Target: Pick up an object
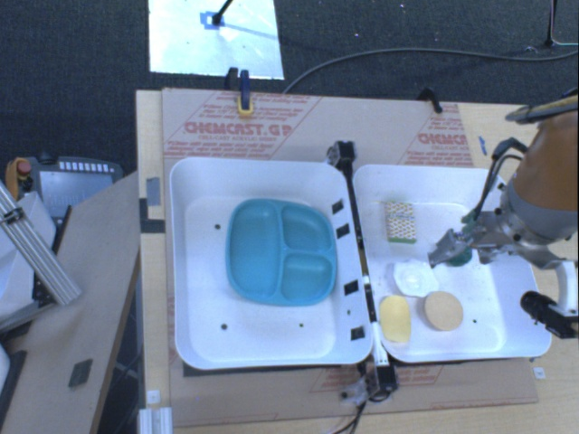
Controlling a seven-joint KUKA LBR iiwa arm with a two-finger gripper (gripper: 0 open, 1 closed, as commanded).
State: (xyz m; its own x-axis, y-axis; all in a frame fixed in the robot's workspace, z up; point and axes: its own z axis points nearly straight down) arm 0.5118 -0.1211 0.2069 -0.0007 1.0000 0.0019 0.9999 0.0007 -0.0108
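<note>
You have two white bins side by side on the desk (298, 116). The left bin (194, 197) carries a blue divided plate (279, 250), lying flat near its middle. The right bin (507, 333) holds the small things you could pick: a speckled sponge-like block (400, 221) toward the far side, a white lid-like piece (414, 278) near the middle, a yellow lump (394, 318) at the near edge just beside the divider, and a round tan disc (443, 311) right next to it (the two are close but look apart). The arm (547, 174) reaches in from the right, and its hand (450, 250) sits low over the right bin, just beyond the white piece, beside something small and green (460, 259). You cannot tell from this view whether the hand is spread or pressed together, nor whether it grips anything
</note>
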